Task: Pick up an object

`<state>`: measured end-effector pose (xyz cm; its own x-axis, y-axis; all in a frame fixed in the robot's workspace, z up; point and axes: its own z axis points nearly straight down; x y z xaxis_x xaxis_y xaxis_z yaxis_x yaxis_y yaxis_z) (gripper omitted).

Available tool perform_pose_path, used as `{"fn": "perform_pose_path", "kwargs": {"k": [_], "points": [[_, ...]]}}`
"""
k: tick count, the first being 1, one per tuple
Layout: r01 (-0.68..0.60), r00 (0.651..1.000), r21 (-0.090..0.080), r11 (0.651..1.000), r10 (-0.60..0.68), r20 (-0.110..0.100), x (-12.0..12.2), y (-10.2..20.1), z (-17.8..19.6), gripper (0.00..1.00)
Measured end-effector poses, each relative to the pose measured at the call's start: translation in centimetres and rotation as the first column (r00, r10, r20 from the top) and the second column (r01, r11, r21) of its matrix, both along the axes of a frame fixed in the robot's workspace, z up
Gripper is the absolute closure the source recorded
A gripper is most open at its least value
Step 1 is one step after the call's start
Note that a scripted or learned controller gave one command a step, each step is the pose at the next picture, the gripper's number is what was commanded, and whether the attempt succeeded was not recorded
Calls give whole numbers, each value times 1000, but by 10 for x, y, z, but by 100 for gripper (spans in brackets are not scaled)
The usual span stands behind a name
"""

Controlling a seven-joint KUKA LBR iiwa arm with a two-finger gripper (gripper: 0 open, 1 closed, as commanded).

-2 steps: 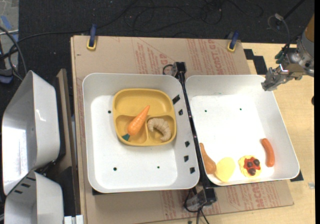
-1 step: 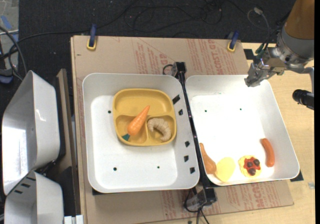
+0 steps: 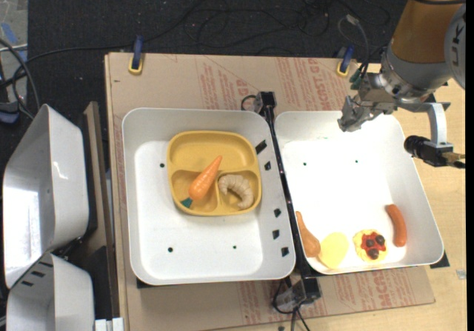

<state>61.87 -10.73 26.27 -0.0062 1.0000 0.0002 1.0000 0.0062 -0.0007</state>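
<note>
Nothing had been picked yet. The gripper was hovering over the right bin's far edge; finger state couldn't be told. The sausage and other food lay untouched at the near edge, well apart.

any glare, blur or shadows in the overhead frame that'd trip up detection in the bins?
Camera view: lighting is even and the focus sharp. The white right bin is bright but not blown out, and the sausage and carrot read clearly. The gripper casts little shadow on the bin's far edge. The dark floor at the top hides cable detail. The bins' edges bow slightly, so there is mild lens distortion.
</note>
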Motion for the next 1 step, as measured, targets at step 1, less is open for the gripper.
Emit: {"fn": "perform_pose_path", "kwargs": {"k": [1], "points": [[-1, 1000, 0, 1000, 1, 2, 8, 49, 4, 100]]}}
